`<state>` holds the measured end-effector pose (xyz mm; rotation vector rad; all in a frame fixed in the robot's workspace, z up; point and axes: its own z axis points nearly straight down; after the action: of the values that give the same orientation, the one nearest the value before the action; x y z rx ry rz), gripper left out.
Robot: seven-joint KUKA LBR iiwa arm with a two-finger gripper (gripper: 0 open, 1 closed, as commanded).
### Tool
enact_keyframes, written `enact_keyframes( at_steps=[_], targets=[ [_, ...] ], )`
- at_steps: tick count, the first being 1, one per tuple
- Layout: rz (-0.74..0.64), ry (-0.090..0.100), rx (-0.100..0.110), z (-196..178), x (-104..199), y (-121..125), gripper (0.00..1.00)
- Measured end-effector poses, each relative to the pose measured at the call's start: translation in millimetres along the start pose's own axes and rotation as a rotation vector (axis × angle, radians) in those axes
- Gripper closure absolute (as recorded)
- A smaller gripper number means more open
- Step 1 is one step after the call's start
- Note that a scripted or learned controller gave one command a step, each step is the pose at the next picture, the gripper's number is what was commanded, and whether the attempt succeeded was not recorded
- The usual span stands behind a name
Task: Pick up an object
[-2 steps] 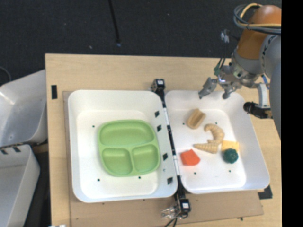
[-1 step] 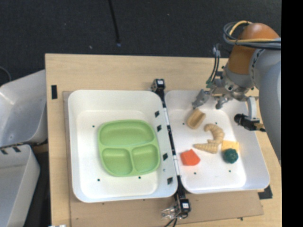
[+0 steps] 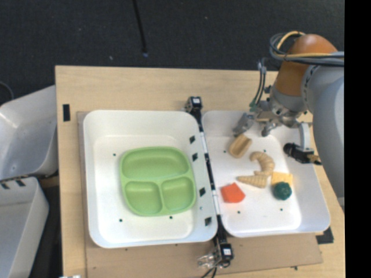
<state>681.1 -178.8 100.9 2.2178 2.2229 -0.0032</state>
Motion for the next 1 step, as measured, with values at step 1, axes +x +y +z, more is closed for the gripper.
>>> enact_keyframes(
  at_steps=[1],
  targets=[
    [-0.002,-0.003,-0.005,-13.7,-1.1,1.4,1.00]
  ],
)
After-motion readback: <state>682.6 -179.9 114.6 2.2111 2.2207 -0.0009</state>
